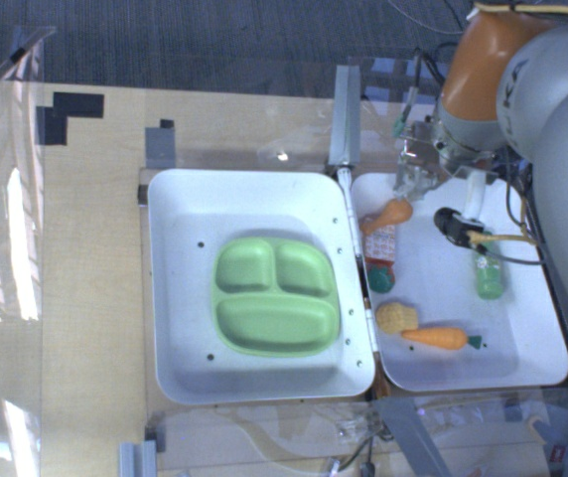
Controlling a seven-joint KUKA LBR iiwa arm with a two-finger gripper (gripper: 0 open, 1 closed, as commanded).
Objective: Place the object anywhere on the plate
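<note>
A small orange-tan toy, shaped like a drumstick (387,214), lies in the right bin (522,366) near its upper left corner, close to the divider between the two bins. Its long axis runs on a slant, from lower left up to upper right, with the fatter end pointing toward the gripper. The gripper (415,180) hangs just above and to the right of that fatter end, near it but with no toy seen between its fingers. How wide the gripper stands cannot be told from this angle.

Just below the drumstick, along the same divider, sit a red and white packet (380,247), then a dark green round piece (380,279), then a pale yellow round piece (396,317). A toy carrot (439,338) lies flat to the right of that, and a green bottle (489,274) stands further right.

The green divided plate (275,295) rests in the middle of the left bin (175,366), well apart from the drumstick and down to its left, across the divider. By this reading, the grasp is not yet made.
</note>
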